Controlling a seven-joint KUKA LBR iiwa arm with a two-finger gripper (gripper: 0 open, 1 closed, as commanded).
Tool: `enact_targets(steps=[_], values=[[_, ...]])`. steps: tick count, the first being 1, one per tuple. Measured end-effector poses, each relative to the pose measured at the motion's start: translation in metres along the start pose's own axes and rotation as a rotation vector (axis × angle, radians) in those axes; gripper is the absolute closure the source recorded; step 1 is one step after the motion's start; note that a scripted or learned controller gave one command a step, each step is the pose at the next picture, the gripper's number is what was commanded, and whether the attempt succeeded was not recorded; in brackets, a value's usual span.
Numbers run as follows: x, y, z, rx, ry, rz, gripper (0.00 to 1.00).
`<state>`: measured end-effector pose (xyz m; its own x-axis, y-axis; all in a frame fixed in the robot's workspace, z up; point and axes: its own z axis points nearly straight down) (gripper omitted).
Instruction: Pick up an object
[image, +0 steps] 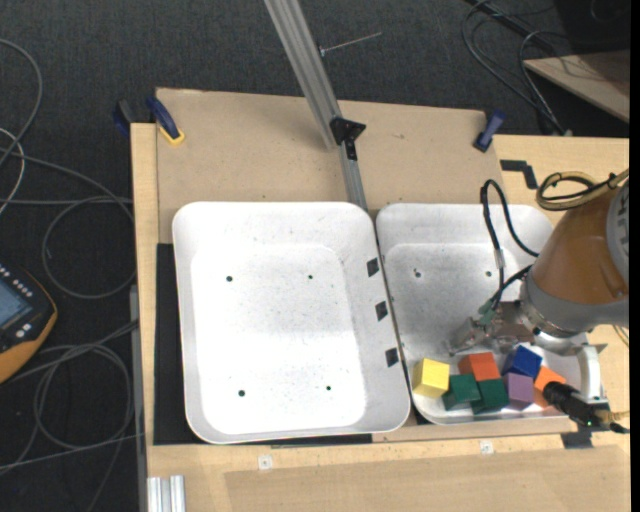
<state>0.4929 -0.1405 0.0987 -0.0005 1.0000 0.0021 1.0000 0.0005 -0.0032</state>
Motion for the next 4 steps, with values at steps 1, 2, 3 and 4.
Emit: enact_targets(steps=[1, 2, 3, 4], values=[[0.000, 0.001, -0.011, -0.005, 0.000, 0.000, 1.00], [0.005, -0.007, -0.066, -0.009, -0.003, -0.001, 1.00], [-0.004, -0.003, -0.114, -0.011, -0.004, -0.001, 1.00], [-0.010, 0.002, -0.177, -0.011, -0.005, -0.001, 1.00]])
